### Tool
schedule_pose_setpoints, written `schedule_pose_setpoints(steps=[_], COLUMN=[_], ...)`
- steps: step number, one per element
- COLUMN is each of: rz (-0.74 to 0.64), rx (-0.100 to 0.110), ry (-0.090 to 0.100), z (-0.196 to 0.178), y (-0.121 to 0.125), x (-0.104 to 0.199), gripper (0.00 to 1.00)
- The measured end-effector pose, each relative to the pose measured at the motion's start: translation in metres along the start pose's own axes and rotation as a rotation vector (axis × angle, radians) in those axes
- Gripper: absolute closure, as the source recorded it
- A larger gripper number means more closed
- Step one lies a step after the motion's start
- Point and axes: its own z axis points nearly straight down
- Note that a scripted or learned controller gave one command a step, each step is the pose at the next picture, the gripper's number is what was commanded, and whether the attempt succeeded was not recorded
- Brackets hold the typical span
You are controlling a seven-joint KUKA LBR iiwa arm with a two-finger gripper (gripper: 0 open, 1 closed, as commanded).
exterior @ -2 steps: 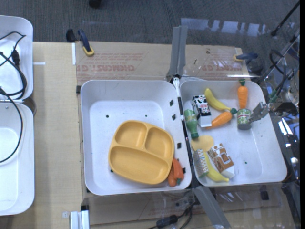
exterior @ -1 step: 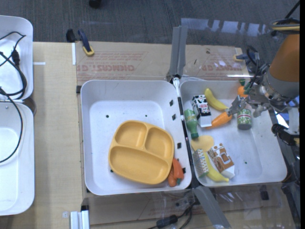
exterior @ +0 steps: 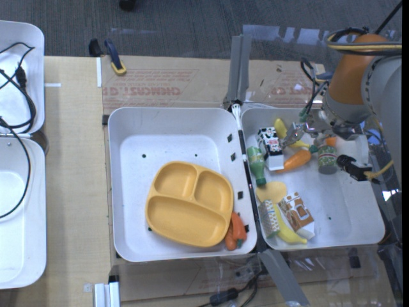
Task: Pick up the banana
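A yellow banana [exterior: 292,235] lies near the front edge of the right bin [exterior: 358,222], partly tucked under a brown and white snack packet [exterior: 298,212]. My gripper [exterior: 299,132] hangs over the far part of that bin, well behind the banana. It is beside a small yellow piece [exterior: 280,128] and just above an orange carrot [exterior: 297,160]. The grey arm with its orange band [exterior: 355,69] comes in from the upper right.
Around the gripper crowd a black and white box [exterior: 268,139], a green bottle [exterior: 256,165], a white block [exterior: 276,162] and a grey can [exterior: 327,162]. A yellow disc [exterior: 275,190] and a striped packet [exterior: 268,217] lie nearer the banana. The left bin [exterior: 128,165] holds a yellow divided plate [exterior: 190,203] and an orange-red toy [exterior: 235,230].
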Motion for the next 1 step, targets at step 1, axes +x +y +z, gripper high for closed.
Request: schedule_pose_setpoints(steps=[1], rz=[-0.003], rx=[-0.001], ry=[-0.003], z=[-0.0100], y=[0.0006], x=[-0.0004], gripper=[1.00])
